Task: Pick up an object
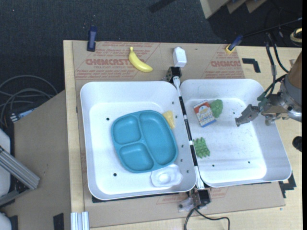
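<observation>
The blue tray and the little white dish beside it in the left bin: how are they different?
The blue tray is much bigger than the white dish. The tray is split into three compartments; the dish has a single hollow. The tray lies in the bin's middle, the dish at its near edge, against the tray's corner. Both lie flat in the left bin.

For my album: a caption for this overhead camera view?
Grey claw over right white bin; blue divided tray in left.

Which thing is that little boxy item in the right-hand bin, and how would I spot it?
Start at the right shallow white bin. Near its upper left corner lies a small white carton with a red and blue label, touching a round green leafy toy. It is the bin's one flat-sided, printed object.
</observation>
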Robot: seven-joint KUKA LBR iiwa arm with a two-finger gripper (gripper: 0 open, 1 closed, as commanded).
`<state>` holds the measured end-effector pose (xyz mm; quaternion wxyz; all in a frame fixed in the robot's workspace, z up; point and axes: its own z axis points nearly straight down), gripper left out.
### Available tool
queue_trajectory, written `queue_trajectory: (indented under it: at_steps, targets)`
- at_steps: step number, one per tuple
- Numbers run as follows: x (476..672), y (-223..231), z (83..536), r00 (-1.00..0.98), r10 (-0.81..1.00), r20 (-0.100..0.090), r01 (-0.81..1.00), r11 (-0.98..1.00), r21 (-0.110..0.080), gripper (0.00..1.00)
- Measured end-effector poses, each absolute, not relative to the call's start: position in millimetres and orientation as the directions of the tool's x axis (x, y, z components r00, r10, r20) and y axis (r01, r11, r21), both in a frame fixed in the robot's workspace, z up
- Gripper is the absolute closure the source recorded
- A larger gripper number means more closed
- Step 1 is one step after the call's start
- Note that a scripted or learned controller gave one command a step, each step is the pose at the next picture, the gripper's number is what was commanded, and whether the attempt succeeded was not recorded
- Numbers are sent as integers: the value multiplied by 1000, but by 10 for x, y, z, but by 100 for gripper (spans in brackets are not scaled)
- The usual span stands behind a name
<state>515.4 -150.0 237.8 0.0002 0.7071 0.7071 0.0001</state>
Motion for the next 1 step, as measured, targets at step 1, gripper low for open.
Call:
queue_trajectory:
  at_steps: [1]
  targets:
    - [5925, -1096, 1359, -1, 1000, 1, 1000, 1, -2, 0]
